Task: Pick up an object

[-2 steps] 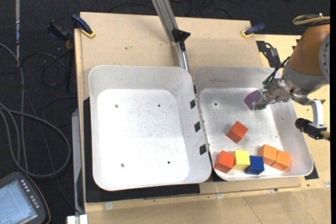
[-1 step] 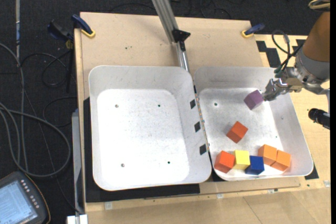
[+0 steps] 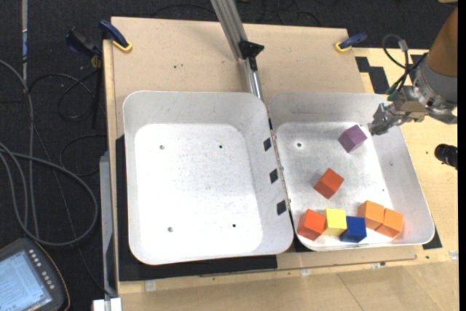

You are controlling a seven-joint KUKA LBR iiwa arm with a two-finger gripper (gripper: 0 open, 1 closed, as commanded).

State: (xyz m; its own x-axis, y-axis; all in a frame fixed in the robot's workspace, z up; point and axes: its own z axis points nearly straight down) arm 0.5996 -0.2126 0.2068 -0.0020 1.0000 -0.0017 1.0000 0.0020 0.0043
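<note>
Small purple cube (image 3: 353, 137) lying tilted in upper part of right-hand shallow white bin (image 3: 410, 178), apart from other blocks. Two-finger gripper (image 3: 381, 121) hovering just beside it, over bin's upper right rim; jaw state impossible to tell, tip too small and blurred. Orange-red cube (image 3: 328, 183) sitting alone near bin's middle. Along lower wall, clustering in a row: red-orange cube (image 3: 312, 223), yellow cube (image 3: 336, 219), blue cube (image 3: 354, 228), two orange cubes (image 3: 381, 218), neighbours apparently touching. Left-hand shallow white bin (image 3: 138, 156) lying alongside on bench.
</note>
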